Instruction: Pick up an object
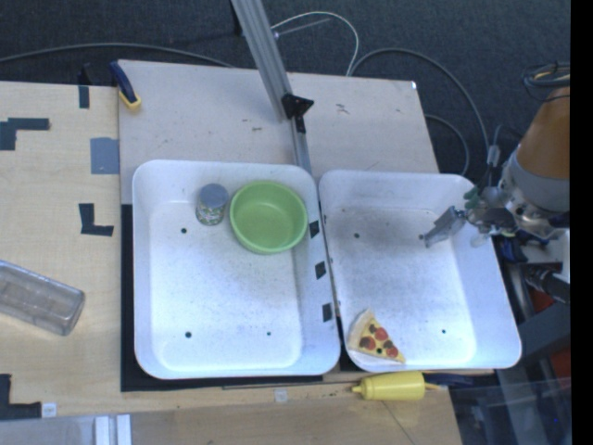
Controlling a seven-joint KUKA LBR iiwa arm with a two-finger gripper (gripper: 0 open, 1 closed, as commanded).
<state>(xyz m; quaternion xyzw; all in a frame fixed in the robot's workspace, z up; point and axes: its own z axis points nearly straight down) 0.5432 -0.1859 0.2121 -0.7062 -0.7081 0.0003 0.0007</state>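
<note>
In the left bin (pixel 162 276), a green bowl (pixel 268 216) stands at the far right, and a small grey-lidded jar (pixel 212 204) is just to its left. A toy pizza slice (pixel 374 337) lies in the near left corner of the right bin (pixel 482 332). My gripper (pixel 443 227) hangs over the far right part of the right bin, well away from the pizza slice. I see nothing held in it.
A yellow squeeze bottle (pixel 393 387) lies on the bench just in front of the right bin. A clear plastic tumbler (pixel 35 297) lies on the wooden surface at far left. A grey metal pole (pixel 264 49) slants down to the bins' far edge. Cables run behind the right bin.
</note>
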